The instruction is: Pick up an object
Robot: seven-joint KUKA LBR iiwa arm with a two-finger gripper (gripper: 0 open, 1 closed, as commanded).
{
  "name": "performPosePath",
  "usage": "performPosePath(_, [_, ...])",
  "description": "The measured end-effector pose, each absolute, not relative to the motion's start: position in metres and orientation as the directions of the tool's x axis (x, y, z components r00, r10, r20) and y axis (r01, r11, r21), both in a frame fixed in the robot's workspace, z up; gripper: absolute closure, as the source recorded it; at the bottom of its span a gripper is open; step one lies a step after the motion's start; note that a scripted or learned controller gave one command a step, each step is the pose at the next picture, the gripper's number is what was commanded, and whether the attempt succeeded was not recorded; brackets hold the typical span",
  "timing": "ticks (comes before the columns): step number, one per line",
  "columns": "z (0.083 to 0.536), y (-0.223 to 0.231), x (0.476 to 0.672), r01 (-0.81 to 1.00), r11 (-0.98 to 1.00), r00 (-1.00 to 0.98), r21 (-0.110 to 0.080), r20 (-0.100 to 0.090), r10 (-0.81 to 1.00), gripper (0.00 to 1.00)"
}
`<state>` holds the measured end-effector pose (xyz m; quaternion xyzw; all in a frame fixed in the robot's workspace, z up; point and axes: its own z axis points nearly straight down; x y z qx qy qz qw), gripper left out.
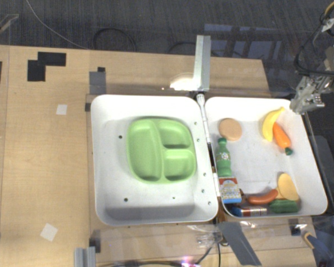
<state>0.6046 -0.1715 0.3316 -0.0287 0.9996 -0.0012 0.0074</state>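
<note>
Jaws [305, 100], state not discernible, hover at the right bin's far-right corner; banana [270, 122] and carrot [281, 136] lie just below-left of them, the carrot's long axis running diagonally away.

Robot lab or test cell, not home. Pale wood table [39, 166] carries two shallow white bins [108, 204] side by side, fixed with metal brackets [202, 60] at edges. Black marker squares [44, 64] stuck on table top. Loose cables [44, 21] run over dark carpet floor [156, 10] behind. Things in bins are toys: green divided plate [158, 149], plastic banana [270, 121], carrot [282, 138], small bottle [223, 158]. Robot tool [309, 96] with wires hangs at right bin's far corner.
</note>
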Motion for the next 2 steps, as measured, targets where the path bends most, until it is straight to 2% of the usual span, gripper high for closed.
performPosePath(1, [0.318, -0.205, 0.670, -0.109, 0.994, -0.994, -0.002, -0.009, -0.109, 1.00])
performPosePath(2, [0.335, -0.203, 0.673, -0.112, 0.994, -0.993, -0.007, -0.025, -0.112, 1.00])
